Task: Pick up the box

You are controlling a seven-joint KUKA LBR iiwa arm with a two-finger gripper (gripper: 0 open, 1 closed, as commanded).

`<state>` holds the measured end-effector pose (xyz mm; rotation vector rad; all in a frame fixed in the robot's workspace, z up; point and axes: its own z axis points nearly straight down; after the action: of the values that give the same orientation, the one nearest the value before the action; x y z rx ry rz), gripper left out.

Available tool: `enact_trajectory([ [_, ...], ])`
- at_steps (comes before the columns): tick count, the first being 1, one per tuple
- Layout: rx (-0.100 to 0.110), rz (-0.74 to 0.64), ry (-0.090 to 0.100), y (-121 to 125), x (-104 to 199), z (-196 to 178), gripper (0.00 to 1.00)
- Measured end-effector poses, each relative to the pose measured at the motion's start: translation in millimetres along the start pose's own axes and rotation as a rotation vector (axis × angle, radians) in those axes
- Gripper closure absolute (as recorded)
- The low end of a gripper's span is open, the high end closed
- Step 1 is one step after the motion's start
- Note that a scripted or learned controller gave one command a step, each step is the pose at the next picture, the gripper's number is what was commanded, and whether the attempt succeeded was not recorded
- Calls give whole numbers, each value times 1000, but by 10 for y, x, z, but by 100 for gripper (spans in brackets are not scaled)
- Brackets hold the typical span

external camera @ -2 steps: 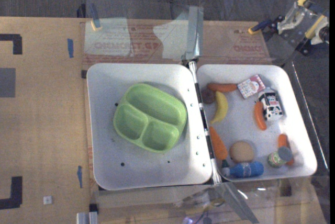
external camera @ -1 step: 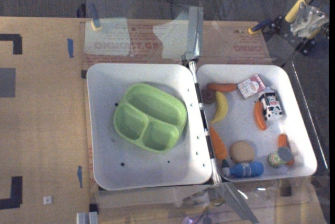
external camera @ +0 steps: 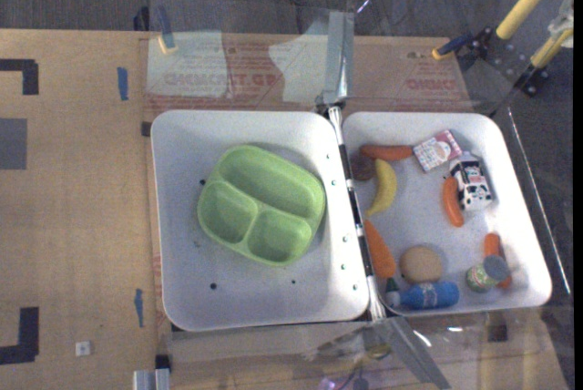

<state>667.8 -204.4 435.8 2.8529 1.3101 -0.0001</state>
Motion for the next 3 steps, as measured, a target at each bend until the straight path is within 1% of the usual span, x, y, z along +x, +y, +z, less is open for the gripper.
enact_trajectory([
  [3,-10,-21,-2,-33,111,-326,100],
])
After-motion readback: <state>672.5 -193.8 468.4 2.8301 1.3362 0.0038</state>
